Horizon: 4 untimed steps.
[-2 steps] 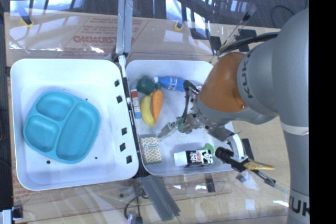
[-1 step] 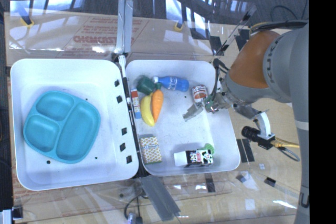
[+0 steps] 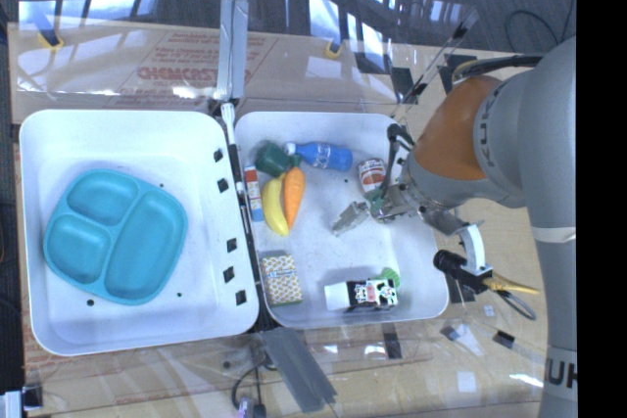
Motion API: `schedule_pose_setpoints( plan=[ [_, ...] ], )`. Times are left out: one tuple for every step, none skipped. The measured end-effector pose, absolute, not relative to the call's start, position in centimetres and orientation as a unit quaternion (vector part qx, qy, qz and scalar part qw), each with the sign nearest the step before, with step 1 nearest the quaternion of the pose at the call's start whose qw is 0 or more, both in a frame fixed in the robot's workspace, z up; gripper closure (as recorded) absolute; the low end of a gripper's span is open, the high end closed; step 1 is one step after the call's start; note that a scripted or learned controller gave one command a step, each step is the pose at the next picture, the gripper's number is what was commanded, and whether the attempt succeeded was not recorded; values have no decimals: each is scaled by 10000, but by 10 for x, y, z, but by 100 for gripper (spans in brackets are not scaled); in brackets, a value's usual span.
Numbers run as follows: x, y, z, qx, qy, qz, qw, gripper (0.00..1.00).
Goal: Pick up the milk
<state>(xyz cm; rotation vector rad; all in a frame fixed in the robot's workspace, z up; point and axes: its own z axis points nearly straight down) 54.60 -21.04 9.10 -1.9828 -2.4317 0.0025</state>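
Open floor around the milk [image 3: 362, 294]; checkered box [image 3: 282, 278] near, can [image 3: 371, 175] farther off.

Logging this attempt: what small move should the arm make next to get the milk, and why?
Probably shift the gripper toward the bin's near edge, over the milk carton. The carton lies on its side in the right bin, apart from the gripper, which hangs mid-bin beside the can.

Fixed overhead slant onto both bins [image 3: 137, 127]
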Motion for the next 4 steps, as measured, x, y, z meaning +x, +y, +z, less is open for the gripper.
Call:
schedule_pose_setpoints(
  plan=[
    [555,-211,144,-6267,-7793,2,5,0],
    [505,-151,90,-6232,-7821,13,27,0],
    [546,-185,129,-6469,-7625,3,10,0],
    [545,-185,129,-6469,-7626,3,11,0]
  ],
)
